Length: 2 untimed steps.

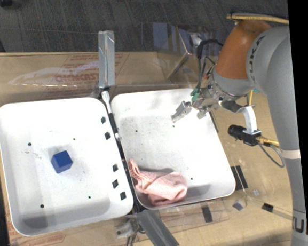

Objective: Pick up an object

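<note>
Reaching in from the right, grey arm (271, 83) bent at the orange band, gripper (188, 110) hanging low above the right bin's (221, 156) far right corner

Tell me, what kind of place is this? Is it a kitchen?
Not a kitchen; probably a robot lab or test bench. A grey robot arm with a claw reaches over two white bins holding practice things: a blue cube and a pink cloth.

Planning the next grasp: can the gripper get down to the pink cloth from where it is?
Probably yes. The gripper hangs over the right bin, and the pink cloth lies in that bin's near corner with bare floor between them.
</note>
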### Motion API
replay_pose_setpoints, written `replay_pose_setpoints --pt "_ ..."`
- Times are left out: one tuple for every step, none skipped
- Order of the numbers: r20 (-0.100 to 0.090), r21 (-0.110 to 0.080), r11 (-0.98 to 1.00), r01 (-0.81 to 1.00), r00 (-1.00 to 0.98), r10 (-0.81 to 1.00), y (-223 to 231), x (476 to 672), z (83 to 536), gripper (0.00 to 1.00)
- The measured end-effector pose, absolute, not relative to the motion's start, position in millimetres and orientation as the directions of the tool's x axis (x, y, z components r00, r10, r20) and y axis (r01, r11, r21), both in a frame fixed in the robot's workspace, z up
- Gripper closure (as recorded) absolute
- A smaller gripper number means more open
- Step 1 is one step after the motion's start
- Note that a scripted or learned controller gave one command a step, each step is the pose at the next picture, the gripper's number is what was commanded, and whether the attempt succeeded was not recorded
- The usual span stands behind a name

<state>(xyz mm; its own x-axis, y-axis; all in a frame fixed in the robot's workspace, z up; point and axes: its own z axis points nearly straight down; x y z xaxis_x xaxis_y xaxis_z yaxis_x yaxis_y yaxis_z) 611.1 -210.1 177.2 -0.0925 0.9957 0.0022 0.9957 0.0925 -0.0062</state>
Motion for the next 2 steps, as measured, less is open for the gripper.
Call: replay_pose_setpoints --pt "0.002 -0.006 0.134 0.991 -0.134 0.991 -152.7 516.7 214.4 0.0" --pt "0.002 -0.006 0.133 0.991 -0.133 0.991 -152.9 516.6 214.3 0.0"
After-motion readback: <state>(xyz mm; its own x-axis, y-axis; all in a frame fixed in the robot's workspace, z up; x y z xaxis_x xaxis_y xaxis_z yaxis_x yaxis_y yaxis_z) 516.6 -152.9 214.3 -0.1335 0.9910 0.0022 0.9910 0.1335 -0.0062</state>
